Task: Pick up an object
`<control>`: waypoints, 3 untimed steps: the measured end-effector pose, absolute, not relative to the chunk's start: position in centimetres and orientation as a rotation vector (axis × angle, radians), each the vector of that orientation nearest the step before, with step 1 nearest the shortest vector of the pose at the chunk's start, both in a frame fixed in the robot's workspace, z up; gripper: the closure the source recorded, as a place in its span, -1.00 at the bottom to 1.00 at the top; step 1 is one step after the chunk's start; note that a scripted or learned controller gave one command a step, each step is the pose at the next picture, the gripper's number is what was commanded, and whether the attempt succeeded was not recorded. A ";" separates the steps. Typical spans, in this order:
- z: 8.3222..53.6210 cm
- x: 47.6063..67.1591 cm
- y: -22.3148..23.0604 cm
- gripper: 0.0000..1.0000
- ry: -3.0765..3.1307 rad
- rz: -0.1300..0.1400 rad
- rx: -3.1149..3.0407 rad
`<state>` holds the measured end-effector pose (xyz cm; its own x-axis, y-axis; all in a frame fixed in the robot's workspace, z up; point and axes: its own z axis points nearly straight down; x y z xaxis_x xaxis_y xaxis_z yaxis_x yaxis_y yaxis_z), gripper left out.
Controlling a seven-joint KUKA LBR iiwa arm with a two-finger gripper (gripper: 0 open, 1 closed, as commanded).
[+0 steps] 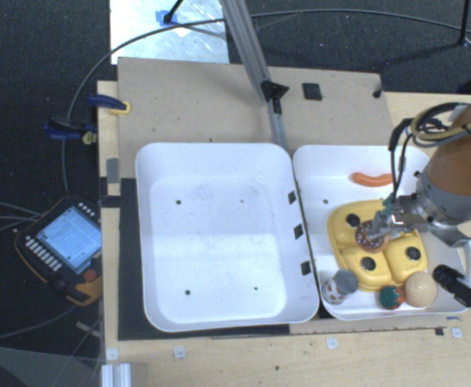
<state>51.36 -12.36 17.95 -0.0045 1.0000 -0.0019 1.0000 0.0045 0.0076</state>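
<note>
Tool [378, 229] over yellow tray [374, 249], orange carrot [371, 179] lying crosswise

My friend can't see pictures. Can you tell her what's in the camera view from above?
A robot arm's gripper reaches from the right over a lumpy yellow toy in the right white bin. An orange sausage shape, a beige ball, a small green ball and a grey piece share that bin; the left bin sits beside it.

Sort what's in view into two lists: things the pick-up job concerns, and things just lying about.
Job:
gripper
yellow toy
orange piece
beige ball
green ball
grey-capped item
right bin

Lying about:
left bin
handheld pendant
blue clamps
</note>
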 end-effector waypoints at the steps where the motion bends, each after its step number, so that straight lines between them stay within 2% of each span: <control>1: 21.9 51.5 -12.4 1.00 2.224 0.005 2.212; 2: 21.2 51.1 -6.5 1.00 2.233 0.002 2.212; 3: 22.5 51.0 -1.0 1.00 2.233 0.005 2.209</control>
<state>50.98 -0.97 22.52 -0.0105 0.9999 0.0019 0.9999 0.0105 0.0025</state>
